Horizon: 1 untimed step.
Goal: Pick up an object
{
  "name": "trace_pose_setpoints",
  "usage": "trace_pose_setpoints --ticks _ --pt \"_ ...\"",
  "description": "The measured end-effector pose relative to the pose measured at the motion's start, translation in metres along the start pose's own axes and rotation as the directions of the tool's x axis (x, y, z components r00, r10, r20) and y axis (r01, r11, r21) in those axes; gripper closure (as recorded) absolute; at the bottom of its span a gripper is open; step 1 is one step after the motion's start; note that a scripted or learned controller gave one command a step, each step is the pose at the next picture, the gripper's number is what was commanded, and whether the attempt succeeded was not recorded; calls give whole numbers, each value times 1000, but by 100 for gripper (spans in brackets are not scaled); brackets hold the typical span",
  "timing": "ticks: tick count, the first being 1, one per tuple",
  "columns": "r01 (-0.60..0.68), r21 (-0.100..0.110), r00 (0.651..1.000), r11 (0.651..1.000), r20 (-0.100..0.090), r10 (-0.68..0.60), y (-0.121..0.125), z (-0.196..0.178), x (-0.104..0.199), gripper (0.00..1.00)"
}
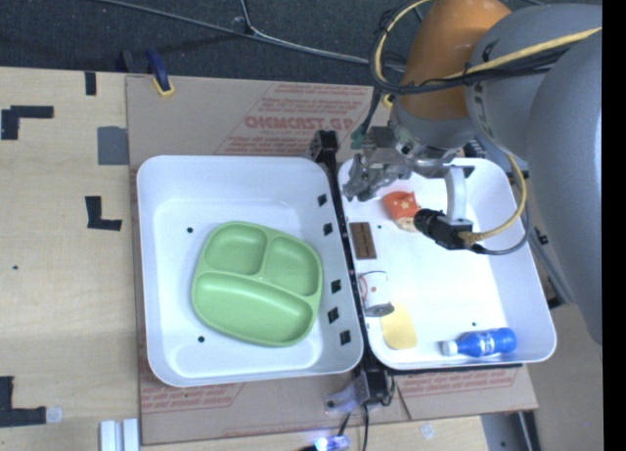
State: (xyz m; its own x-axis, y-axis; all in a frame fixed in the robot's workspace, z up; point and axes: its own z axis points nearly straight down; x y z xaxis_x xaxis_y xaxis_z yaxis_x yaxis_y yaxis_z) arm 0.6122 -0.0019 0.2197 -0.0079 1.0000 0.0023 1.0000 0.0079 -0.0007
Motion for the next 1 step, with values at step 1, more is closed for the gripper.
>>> trace_pose_setpoints --ticks 1 --pt "-1 2 1000 1000 1 1 0 8 58 100"
